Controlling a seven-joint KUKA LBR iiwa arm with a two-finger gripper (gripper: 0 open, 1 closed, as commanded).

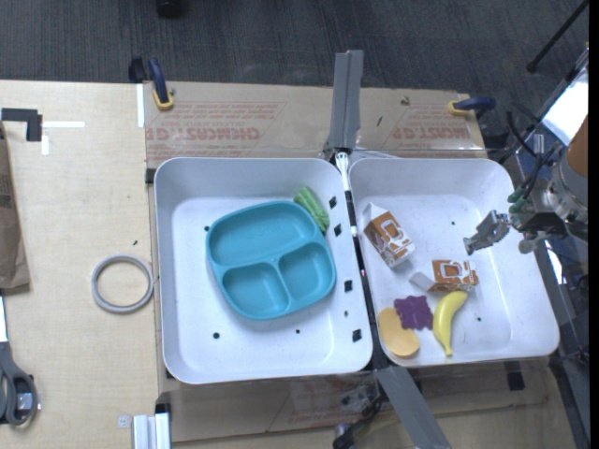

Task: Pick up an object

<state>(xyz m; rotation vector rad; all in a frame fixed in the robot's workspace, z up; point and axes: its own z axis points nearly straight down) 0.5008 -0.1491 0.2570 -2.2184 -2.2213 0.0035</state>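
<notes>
Your gripper [487, 233] hangs open at right; grab the light, stiff banana [448, 318] mid-curve, lower right.

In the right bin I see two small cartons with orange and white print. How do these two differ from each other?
The upper carton looks bigger than the lower carton. The upper carton lies near the bin's left wall, apart from other items; the lower carton lies nearer the middle, touching the top end of the banana. The lower carton also lies closer to the gripper. Both have orange-and-white print and lie in the right bin.
</notes>
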